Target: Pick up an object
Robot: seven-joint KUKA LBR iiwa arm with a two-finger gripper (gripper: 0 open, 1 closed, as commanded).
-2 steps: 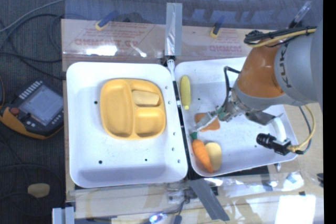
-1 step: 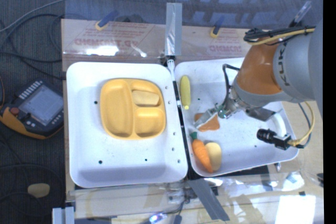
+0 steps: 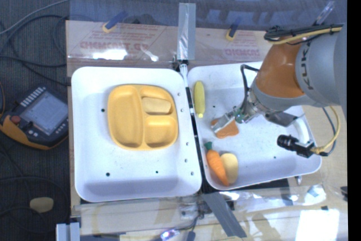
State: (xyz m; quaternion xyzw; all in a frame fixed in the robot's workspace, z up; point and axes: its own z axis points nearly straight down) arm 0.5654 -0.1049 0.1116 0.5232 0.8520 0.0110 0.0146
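Gripper (image 3: 224, 122) low in right bin (image 3: 293, 169), touching orange wedge (image 3: 228, 131) just below; grip state impossible to tell. Carrot (image 3: 215, 166) nearer, corn cob (image 3: 199, 99) left-beyond.

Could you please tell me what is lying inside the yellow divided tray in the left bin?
The yellow tray holds one pale yellow block in its upper right compartment. Whatever the block covers beneath it is hidden.

Two white bins (image 3: 84, 138); a yellow divided tray (image 3: 127, 118), a yellow corn cob (image 3: 199, 97), an orange carrot (image 3: 215, 165), and a grey arm (image 3: 330, 68) banded orange.
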